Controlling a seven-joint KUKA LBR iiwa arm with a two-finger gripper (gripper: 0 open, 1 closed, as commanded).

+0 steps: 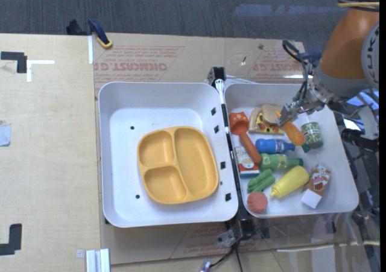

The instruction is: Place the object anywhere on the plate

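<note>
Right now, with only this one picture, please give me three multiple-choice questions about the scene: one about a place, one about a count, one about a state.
1. Where is the yellow plastic plate?
A. in the left white bin
B. in the right white bin
C. on the cardboard outside the bins

2. How many compartments has this plate?
A. two
B. three
C. four

3. Where is the grey arm's end effector?
A. over the plate
B. above the floor beyond the bench
C. low among the toy foods, next to the orange carrot-shaped toy

Answers:
1. A, because the plate lies flat in the middle of the left bin.
2. B, because ridges divide it into two smaller sections at the left and one long one at the right.
3. C, because its tip sits over the right bin, just above the carrot toy.
</note>
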